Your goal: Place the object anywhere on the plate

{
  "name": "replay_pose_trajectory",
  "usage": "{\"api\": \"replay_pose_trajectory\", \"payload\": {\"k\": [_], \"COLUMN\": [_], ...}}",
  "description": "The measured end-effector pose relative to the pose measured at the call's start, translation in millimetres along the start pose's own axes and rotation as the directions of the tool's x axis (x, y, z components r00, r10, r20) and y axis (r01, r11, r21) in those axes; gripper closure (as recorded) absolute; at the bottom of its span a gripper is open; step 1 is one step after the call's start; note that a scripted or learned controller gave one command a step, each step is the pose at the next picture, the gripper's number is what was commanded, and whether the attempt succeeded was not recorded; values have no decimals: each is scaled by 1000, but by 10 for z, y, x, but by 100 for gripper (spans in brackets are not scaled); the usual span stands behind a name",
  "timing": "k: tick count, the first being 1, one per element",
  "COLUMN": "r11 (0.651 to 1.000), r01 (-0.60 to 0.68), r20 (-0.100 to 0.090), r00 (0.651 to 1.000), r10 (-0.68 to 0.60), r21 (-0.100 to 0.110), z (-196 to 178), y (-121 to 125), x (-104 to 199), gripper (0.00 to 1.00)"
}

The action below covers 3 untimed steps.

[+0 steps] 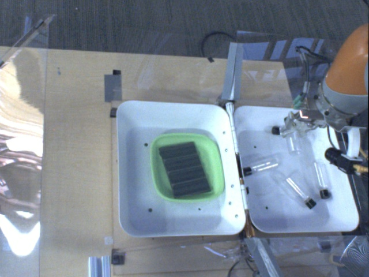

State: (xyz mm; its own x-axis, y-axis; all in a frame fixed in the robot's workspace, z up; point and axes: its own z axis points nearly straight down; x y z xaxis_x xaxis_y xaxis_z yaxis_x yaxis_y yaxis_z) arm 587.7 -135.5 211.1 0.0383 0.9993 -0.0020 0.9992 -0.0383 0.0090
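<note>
Dark carpet filled the top of the frame, and below it lay the pale wooden bench (63, 172) with two shallow white bins side by side. In the left bin (130, 172), at the frame's centre, sat a green plate (214, 166), square with rounded corners, and on it lay a dark ribbed block (184, 169), flat and slightly turned. The right bin (340, 212) held several clear tubes with black caps, scattered apart: one near its left wall (260, 167), one toward the lower middle (301, 190), one upright in the picture at the right (320, 180), and another near the top (285, 128). The arm (349, 68) came in at the upper right, orange band showing above the grey wrist, and its hand (302, 117) hung over the right bin's upper edge; whether the hand was open or closed could not be told. Judging by this, the block already rested on the plate, so the placing looked done, with only the arm's retreat left
</note>
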Motion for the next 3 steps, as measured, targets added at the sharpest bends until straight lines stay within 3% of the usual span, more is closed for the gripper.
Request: {"api": "replay_pose_trajectory", "payload": {"k": [1,2,3], "r11": [985,964,964], "r01": [173,266,265], "r20": [-3,-3,-3], "r00": [985,964,964], "r10": [-173,-266,-265], "r21": [4,1,1], "z": [619,249,248], "y": [-444,-364,-364], "x": [503,1128,1124], "gripper": [100,100,0]}}
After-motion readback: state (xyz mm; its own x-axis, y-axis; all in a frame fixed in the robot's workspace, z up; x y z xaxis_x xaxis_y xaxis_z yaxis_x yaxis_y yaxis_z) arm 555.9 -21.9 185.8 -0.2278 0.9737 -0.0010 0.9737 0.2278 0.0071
